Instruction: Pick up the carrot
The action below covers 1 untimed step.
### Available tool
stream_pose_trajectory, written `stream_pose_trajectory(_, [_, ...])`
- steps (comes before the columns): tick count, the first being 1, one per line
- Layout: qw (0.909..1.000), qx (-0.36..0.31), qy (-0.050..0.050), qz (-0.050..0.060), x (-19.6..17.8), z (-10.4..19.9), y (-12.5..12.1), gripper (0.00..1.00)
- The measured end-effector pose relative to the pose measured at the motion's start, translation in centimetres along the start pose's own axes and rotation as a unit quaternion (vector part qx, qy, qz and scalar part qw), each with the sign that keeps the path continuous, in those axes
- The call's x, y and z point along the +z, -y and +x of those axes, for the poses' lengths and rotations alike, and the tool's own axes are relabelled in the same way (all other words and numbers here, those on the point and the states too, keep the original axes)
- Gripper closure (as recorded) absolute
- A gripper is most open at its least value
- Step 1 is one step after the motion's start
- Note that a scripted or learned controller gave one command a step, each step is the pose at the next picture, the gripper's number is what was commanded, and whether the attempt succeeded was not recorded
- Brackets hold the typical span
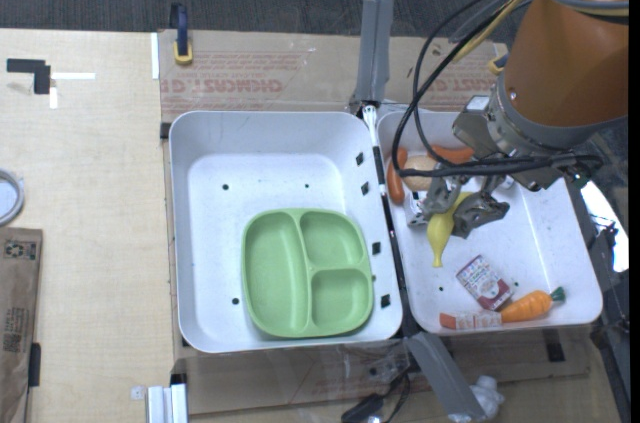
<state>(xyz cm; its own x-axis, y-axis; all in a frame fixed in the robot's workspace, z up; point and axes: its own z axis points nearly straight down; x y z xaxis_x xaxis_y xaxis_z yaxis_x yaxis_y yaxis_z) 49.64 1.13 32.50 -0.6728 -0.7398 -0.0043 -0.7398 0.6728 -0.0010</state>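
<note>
The carrot (pixel 525 305), orange with a green stub, lies in the front right corner of the right bin (pixel 580 241). My gripper (pixel 460 210) hangs over the middle of that bin, well to the back left of the carrot and apart from it. Its fingers (pixel 434 203) stand open just over the top end of a yellow banana-shaped toy (pixel 440 233). Nothing is held between them.
A red-and-white packet (pixel 483 279) lies between the gripper and the carrot. A reddish sausage (pixel 395 181) and an orange item (pixel 452 154) lie at the bin's back left. The left bin (pixel 200 211) holds a green divided plate (pixel 308 271).
</note>
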Motion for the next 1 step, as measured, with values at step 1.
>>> stream_pose_trajectory(1, [0.9977,0.067,-0.002,-0.001,6.64,-2.82,-3.29,1.0])
